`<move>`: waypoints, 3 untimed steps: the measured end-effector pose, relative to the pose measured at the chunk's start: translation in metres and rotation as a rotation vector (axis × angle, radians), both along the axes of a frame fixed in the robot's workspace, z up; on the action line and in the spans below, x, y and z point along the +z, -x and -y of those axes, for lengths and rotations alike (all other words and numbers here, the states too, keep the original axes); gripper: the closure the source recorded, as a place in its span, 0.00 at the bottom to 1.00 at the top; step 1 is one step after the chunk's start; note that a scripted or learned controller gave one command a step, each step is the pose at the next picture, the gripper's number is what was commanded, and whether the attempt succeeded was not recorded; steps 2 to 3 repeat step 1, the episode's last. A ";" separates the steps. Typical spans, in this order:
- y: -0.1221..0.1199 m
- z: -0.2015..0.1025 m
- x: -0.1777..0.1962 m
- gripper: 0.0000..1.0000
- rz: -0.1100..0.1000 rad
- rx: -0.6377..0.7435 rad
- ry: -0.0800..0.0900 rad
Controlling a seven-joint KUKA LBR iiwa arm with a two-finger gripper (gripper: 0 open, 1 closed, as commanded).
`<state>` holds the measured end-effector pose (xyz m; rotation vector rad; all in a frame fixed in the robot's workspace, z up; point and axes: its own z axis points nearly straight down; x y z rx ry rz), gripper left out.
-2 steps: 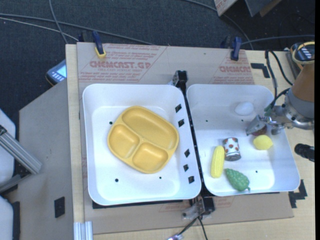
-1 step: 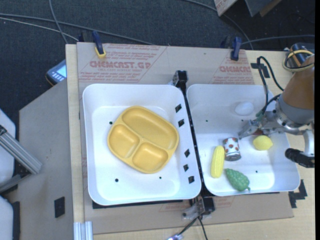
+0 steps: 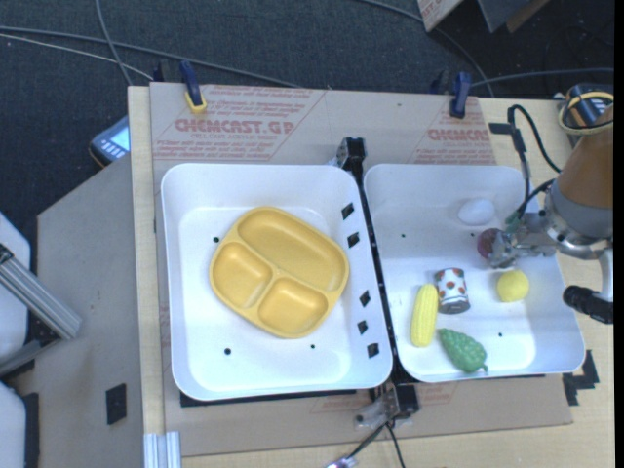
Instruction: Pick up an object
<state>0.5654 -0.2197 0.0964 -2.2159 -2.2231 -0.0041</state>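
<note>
Left bin (image 3: 185, 261): I see just the yellow divided plate (image 3: 279, 271), well away from the arm.
Right bin (image 3: 409, 188): corn cob (image 3: 424, 314), long axis running near-to-far; small can (image 3: 451, 290) beside it; green piece (image 3: 462, 349) nearer me.
Gripper (image 3: 504, 246): low by the dark red object (image 3: 486, 243); whether it grips, I cannot tell.
Nearest target: I judge the yellow ball (image 3: 513, 286), just below the gripper.

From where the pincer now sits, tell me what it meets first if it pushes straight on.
The pincer points toward the view's left. A dark red object lies right at its tip and comes first, though depth is hard to judge from above.
</note>
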 end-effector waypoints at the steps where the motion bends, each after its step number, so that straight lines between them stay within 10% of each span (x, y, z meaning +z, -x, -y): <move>1: 0.003 -0.001 0.044 1.00 0.005 -0.003 0.005; 3: 0.003 -0.001 0.044 1.00 0.005 -0.003 0.005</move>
